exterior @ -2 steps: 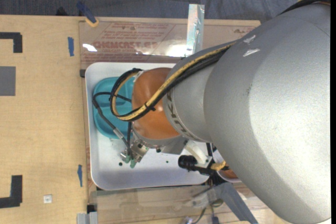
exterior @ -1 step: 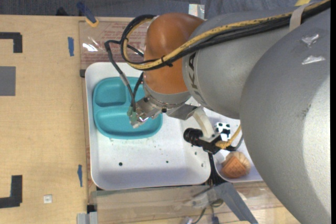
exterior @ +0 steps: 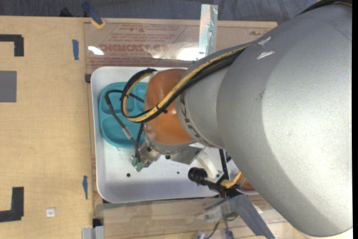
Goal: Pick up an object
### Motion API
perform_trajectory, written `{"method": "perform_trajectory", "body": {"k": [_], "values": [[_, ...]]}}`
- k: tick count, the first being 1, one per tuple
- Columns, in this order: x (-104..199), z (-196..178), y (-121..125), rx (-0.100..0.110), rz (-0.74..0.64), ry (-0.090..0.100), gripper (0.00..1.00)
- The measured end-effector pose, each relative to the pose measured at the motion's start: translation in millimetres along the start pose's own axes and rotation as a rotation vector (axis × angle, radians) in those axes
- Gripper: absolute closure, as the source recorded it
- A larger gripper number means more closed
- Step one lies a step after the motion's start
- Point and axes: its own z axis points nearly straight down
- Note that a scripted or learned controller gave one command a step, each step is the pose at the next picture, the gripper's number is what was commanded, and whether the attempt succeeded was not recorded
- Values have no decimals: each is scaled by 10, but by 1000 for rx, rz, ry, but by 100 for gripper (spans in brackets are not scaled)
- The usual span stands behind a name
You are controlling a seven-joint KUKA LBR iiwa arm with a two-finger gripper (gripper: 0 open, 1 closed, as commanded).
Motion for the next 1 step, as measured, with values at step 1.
{"method": "perform_trajectory", "body": {"k": [1], "values": [[22,-1405,-82,7,483,-2,100]]}}
